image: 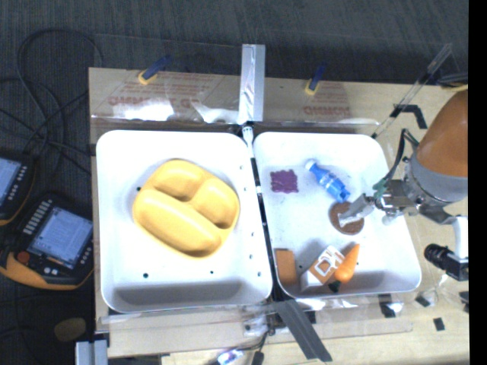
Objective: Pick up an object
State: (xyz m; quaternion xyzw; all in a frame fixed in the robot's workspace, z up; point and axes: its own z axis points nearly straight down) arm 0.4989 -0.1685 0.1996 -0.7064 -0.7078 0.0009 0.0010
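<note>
The right bin holds several small things. A purple clump lies at its back left, and a blue bottle lies just right of it. A brown round piece sits mid-bin. My gripper reaches in from the right and hangs right over that brown piece, covering its right side. At the front lie an orange carrot, a white box with orange print and a brown block.
A big yellow lumpy object takes up much of the left bin. A raised divider separates the bins. The arm's orange band stands over the right bin's right rim. Handheld devices and cables lie left of the bench.
</note>
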